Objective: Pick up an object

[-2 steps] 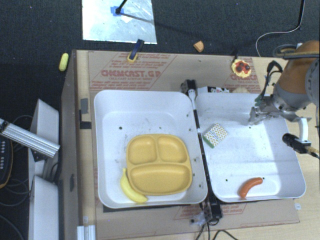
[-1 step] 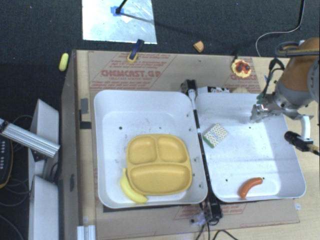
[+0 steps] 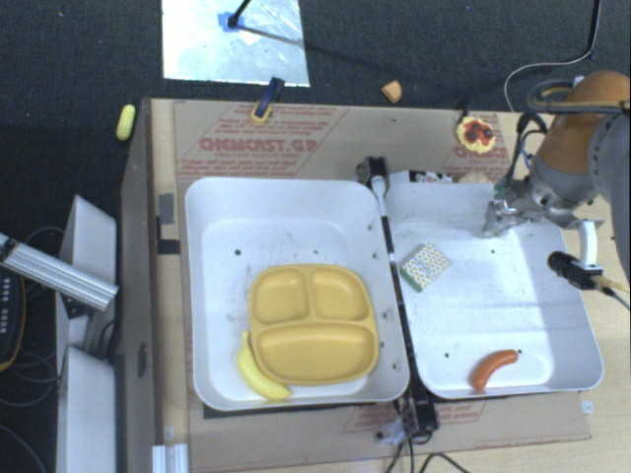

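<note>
The right bin (image 3: 552, 363) holds a small green-and-white checked pad (image 3: 425, 265) near its left wall and an orange sausage (image 3: 493, 368) near its front edge. In the left bin (image 3: 212, 215) a yellow divided plate (image 3: 314, 323) lies flat, with a yellow banana (image 3: 258, 374) against its front-left rim. My gripper (image 3: 496, 222) points down over the back right part of the right bin, well away from the pad and the sausage. Nothing shows between its tips.
A small round toy pizza (image 3: 477, 133) lies on the cardboard behind the right bin. A black divider (image 3: 390, 264) runs between the two bins. An orange scrap (image 3: 392, 91) and a yellow piece (image 3: 125, 121) lie off the bench.
</note>
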Controlling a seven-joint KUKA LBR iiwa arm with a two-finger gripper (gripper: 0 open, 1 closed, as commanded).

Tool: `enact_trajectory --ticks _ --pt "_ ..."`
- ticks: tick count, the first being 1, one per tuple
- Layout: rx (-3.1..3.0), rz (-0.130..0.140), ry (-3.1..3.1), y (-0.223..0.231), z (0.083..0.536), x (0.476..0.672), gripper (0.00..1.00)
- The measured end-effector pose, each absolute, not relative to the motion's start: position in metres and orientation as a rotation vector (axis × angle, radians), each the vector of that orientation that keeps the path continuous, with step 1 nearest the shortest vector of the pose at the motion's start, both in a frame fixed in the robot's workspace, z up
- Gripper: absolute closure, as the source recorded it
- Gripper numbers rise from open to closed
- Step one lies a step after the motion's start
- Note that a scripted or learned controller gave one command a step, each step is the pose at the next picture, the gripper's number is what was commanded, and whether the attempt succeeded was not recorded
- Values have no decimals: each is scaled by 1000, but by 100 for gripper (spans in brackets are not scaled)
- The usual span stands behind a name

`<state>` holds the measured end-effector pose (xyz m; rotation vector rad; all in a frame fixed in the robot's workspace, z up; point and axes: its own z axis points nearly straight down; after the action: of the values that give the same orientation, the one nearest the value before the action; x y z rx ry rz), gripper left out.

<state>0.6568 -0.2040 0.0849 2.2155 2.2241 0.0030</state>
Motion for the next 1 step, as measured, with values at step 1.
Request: enact_trajectory --ticks 1 --pt "2213 4 2224 -206 86 670 100"
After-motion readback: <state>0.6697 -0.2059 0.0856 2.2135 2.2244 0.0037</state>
